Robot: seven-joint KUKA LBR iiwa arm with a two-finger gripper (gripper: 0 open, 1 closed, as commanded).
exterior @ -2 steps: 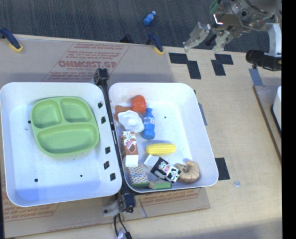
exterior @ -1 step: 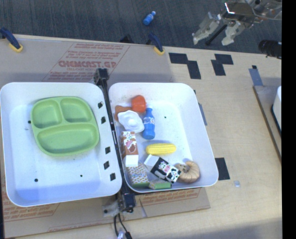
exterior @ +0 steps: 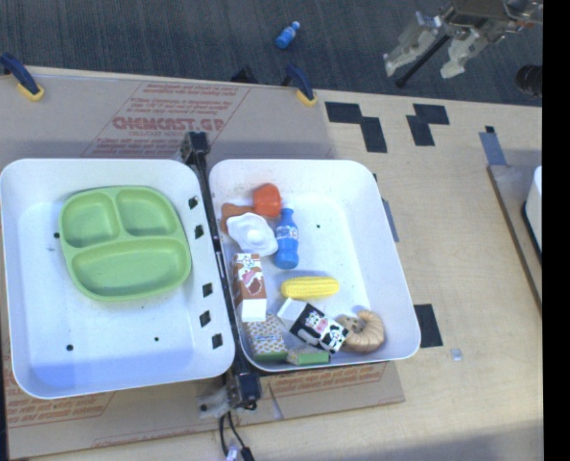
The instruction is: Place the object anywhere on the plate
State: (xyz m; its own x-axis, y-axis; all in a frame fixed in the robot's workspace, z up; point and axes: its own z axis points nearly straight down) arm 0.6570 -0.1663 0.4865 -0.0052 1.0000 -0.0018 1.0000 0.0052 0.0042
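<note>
So nothing's done yet: green plate [exterior: 125, 242] in the left bin [exterior: 35, 353] is bare. Gripper [exterior: 437, 58] hangs far off the counter, top right, jaws spread open, holding nothing. Your objects (corn cob [exterior: 310, 286], blue bottle [exterior: 286, 238], croissant [exterior: 366, 328]) sit in the right bin [exterior: 362, 209].

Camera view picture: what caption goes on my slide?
Two-finger gripper open above the bench; green divided plate in left white bin, toy food in right white bin.

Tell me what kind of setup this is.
Likely a robot pick-and-place test bench, not a kitchen: two white bins clamped on cardboard, toy food such as a corn cob in one, a green plate in the other, and the tool above.
</note>
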